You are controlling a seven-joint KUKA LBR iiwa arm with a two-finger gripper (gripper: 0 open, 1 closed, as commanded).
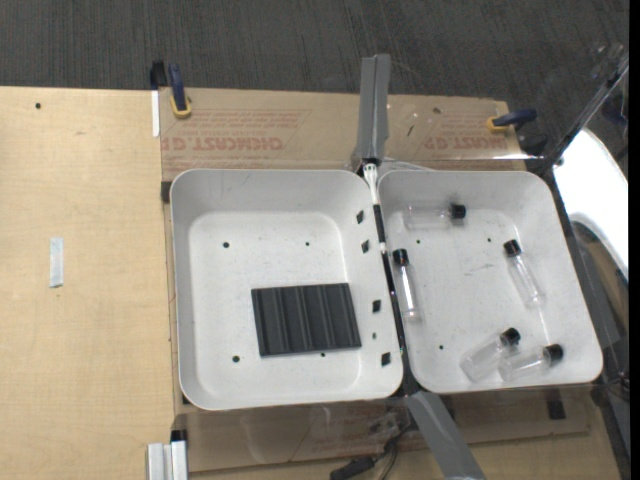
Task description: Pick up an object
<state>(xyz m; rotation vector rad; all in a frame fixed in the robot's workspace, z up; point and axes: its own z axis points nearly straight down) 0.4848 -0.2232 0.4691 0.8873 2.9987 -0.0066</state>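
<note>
On the table (90, 168), two white bins sit side by side.
Left bin (200, 208) holds a dark ribbed slab (305, 319); right bin (540, 208) holds five clear vials (522, 271); tool state: can't tell.

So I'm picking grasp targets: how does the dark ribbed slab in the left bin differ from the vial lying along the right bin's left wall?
The ribbed slab is dark grey, wide and flat; the vial is clear with a black cap, thin and long. The slab lies alone on the left bin floor, while the vial lies against the wall of the right bin, which holds other vials too. Both lie flat and free.
</note>
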